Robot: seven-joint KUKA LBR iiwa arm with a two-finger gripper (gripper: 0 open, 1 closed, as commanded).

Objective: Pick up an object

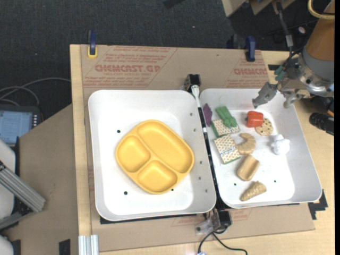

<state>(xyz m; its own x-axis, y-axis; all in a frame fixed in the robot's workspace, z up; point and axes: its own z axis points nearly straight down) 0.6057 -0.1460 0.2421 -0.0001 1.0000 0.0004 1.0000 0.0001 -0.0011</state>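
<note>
My gripper hangs over the far edge of the right bin, with its two fingers spread apart and nothing between them. Just in front of it lie a red piece and a round cookie. Further left are a green piece, a purple piece and two checkered squares. A croissant, a tan loaf, a cone and a small white lump fill the bin's middle and front.
The left bin holds a yellow divided plate. A black part sits at the far end of the seam between the bins. Blue clamps pin the cardboard base at the back.
</note>
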